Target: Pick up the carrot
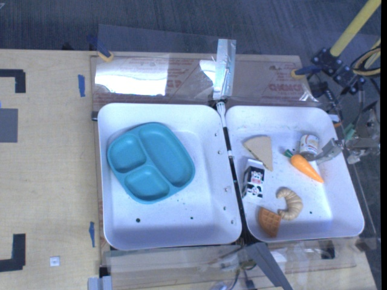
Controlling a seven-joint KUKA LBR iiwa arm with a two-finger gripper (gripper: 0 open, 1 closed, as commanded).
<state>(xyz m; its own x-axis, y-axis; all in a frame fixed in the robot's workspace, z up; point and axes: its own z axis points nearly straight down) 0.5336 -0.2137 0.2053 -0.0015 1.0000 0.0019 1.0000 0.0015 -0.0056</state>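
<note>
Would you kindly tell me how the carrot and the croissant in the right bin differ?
The carrot is bright orange with a green top; the croissant is pale tan. The carrot is a straight taper; the croissant curls. The carrot lies farther right, by the gripper. Both lie in the right bin.

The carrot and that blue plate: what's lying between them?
In the camera view, between the carrot and the blue plate lie a tan wedge, a black-and-white carton and the bins' divider.

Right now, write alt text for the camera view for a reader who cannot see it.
An orange carrot lies in the right bin, with the gripper at its upper right, beside a small can, a croissant and other toy foods. The left bin holds a blue divided plate.
</note>
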